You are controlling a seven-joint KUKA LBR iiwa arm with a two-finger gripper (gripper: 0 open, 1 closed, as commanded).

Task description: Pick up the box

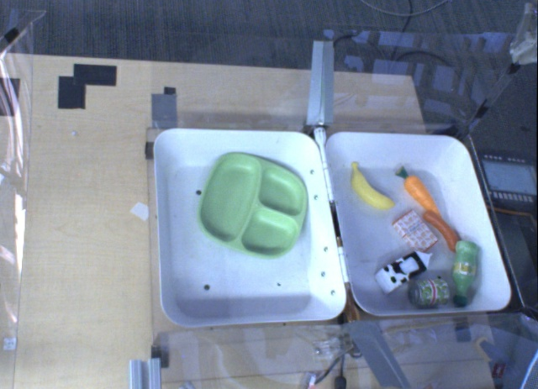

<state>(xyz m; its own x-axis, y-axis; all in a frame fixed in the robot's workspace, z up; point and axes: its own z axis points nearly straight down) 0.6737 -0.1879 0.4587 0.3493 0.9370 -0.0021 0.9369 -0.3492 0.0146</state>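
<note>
The box [414, 229] is small and flat, with an orange-and-white checked pattern. It lies in the middle of the right bin [483, 202], tilted and touching the carrot [429, 207] on its right side. Just below the box lies a black-and-white cow-patterned carton [401, 273].
The right bin also holds a banana [370, 189] at the upper left, a green can [430, 291] and a green bottle [465, 265] at the front right. A green divided plate [252, 203] lies in the left bin [181, 295]. A metal post [320, 85] stands behind the bins.
</note>
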